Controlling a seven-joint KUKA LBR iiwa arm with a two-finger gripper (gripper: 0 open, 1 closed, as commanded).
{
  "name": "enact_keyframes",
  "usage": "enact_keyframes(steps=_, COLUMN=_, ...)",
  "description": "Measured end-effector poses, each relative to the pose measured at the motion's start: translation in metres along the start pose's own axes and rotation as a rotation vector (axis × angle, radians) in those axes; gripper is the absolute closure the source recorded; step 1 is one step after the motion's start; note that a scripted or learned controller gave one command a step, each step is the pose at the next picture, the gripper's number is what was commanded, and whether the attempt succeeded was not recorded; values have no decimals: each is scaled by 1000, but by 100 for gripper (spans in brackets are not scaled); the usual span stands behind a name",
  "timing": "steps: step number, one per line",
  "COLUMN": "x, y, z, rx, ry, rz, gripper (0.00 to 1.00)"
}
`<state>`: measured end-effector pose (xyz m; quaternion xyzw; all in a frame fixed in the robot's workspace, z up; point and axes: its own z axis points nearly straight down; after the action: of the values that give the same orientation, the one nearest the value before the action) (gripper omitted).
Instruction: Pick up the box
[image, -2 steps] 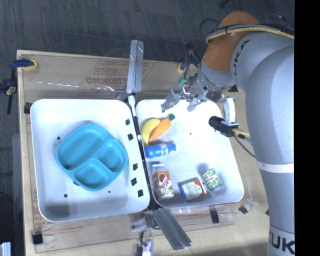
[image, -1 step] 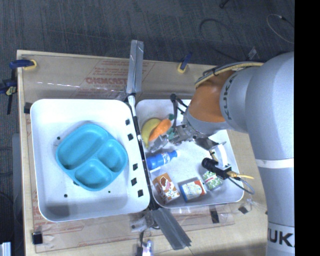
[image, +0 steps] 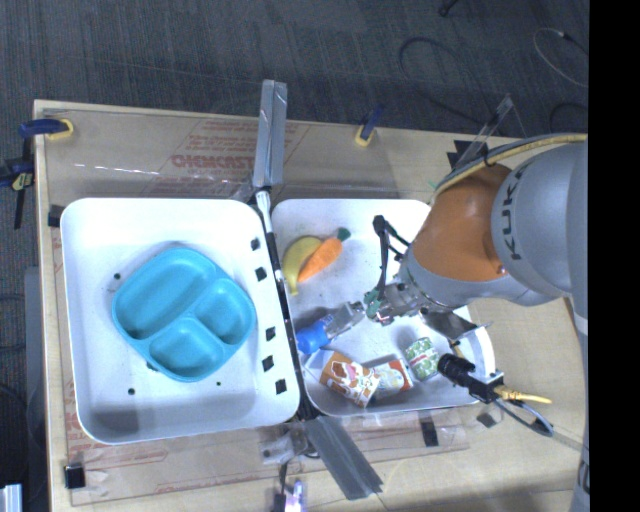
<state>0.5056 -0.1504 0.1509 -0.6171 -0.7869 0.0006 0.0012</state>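
- Two white bins sit side by side on a pale bench; the right bin (image: 300, 405) holds the clutter.
- Approach step, I judge: the gripper (image: 350, 318) hangs mid-frame; how far it is open I cannot tell.
- Just below it, the box (image: 352, 379) lies flat near the bin's lower edge, so the next move calls for shifting lower in the frame and descending.

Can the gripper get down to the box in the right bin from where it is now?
Probably yes. The gripper hovers just above the box, whose top lies uncovered. A small green carton sits close beside it and a blue object nearby, so the jaws may bump them.
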Motion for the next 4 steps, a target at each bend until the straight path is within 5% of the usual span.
enact_keyframes(steps=1, x=-25, y=84, z=60, rx=1, ry=-1, rz=64, gripper=0)
enact_keyframes(steps=2, x=-33, y=-35, z=59, rx=-2, ry=-1, rz=88, gripper=0)
enact_keyframes(steps=3, x=-33, y=-34, z=50, rx=-2, ry=-2, rz=82, gripper=100)
enact_keyframes(steps=4, x=22, y=-4, z=60, rx=0, ry=0, rz=92, gripper=100)
